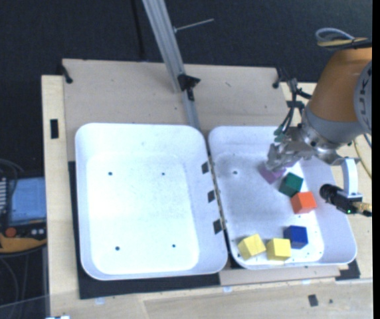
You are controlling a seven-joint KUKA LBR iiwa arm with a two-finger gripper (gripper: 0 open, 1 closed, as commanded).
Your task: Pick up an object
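Inside right bin [243,145], blocks [278,248], perhaps six

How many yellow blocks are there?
2. Both lie in the right bin, near its front edge: one yellow block and the other yellow block just right of it, side by side. I can't tell if the arm hides more.
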